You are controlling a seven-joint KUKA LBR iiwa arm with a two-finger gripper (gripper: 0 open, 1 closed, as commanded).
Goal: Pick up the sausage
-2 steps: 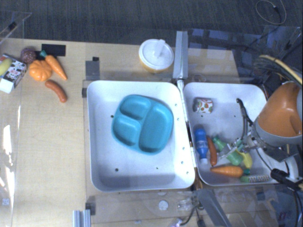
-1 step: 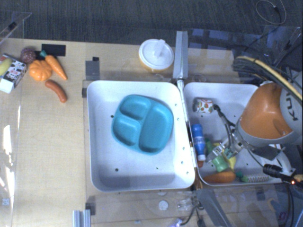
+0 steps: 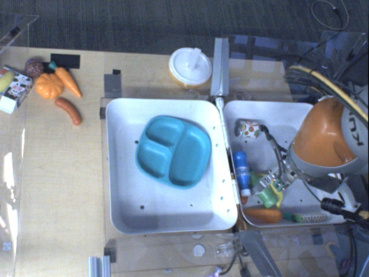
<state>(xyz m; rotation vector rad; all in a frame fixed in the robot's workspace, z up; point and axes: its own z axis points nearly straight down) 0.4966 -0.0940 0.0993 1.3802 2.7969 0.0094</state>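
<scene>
Blue divided plate (image 3: 173, 149), white bins (image 3: 124, 212), orange-brown sausage (image 3: 263, 215), blue bottle (image 3: 241, 168)

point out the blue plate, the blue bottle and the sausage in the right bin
blue plate (image 3: 173, 150), camera view, on the ridge between its compartments
blue bottle (image 3: 241, 169), camera view, middle of its body
sausage (image 3: 263, 215), camera view, middle of its length, at the right bin's near edge

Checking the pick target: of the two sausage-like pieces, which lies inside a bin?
The orange-brown sausage at the right bin's front edge, near the gripper. The other sausage lies on the bench, left of both bins.
</scene>
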